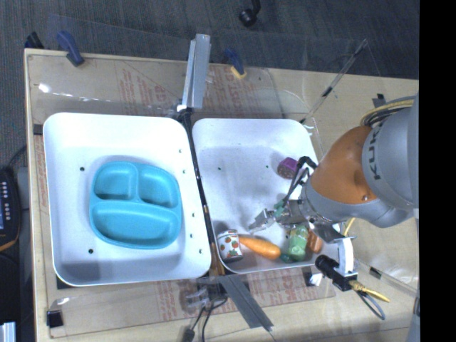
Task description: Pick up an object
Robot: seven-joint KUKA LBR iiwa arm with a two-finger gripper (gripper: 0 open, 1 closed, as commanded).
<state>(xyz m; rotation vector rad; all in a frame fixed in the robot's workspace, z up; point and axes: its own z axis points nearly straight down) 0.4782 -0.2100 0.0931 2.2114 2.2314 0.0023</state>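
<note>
My gripper (262, 219) hangs low over the front part of the right bin (228, 155), just above an orange carrot (260, 247) that lies along the bin's front wall. A small patterned cup (229, 244) lies at the carrot's left end. A green item (296, 244) and a small brown-orange item (313, 242) sit right of the carrot, partly under the wrist. A purple piece (288, 167) rests farther back, near the bin's right wall. Nothing shows as held in the gripper.
The left bin (64, 134) holds a blue divided plate (135, 204). The arm's orange band and grey body cover the right bin's right edge. A metal bar (195, 73) stands behind the seam between the bins.
</note>
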